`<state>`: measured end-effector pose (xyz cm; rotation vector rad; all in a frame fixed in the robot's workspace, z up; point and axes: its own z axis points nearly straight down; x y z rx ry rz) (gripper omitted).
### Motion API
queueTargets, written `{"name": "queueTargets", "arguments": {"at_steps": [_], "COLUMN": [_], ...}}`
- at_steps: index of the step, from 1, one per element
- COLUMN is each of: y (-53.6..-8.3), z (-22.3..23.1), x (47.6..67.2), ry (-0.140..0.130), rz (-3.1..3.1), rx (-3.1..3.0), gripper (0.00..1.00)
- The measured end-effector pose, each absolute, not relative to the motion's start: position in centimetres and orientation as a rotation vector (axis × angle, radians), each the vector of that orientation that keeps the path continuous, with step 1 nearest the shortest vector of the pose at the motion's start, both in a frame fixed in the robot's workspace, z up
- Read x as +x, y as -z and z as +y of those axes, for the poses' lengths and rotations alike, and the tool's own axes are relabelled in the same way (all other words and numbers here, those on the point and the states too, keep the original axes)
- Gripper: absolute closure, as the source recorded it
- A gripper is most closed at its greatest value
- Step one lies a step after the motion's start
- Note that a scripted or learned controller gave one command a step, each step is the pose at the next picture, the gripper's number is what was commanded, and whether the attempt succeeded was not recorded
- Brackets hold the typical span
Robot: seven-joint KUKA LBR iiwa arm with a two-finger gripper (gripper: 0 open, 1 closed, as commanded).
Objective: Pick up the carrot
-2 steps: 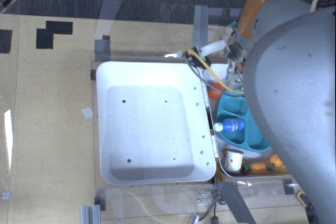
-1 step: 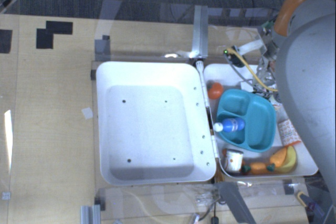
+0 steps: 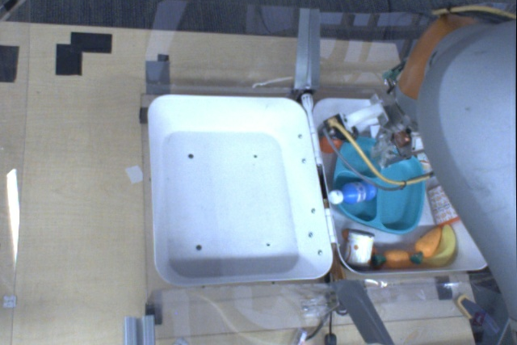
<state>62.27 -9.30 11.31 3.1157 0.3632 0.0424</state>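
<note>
Bins sit side by side, and the right bin [image 3: 477, 258] is crowded: a blue tray [image 3: 396, 210], a banana [image 3: 440, 246], and at its near edge the carrot [image 3: 397, 258], between a small cup [image 3: 359, 246] and the banana. Small, stiff and smooth-skinned, it looks light and should be pinched across its middle. The arm [image 3: 472, 149] leans over from the right, gripper [image 3: 392, 133] above the bin's far end, well apart from the carrot; its opening I cannot tell.
</note>
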Motion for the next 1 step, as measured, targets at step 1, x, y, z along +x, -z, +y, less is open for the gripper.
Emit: {"name": "queueTargets", "arguments": {"at_steps": [1], "y": [-18.5], "z": [-5.19], "x": [52.22], "ry": [-0.004], "rz": [0.322], "rx": [3.127], "gripper": [1.0]}}
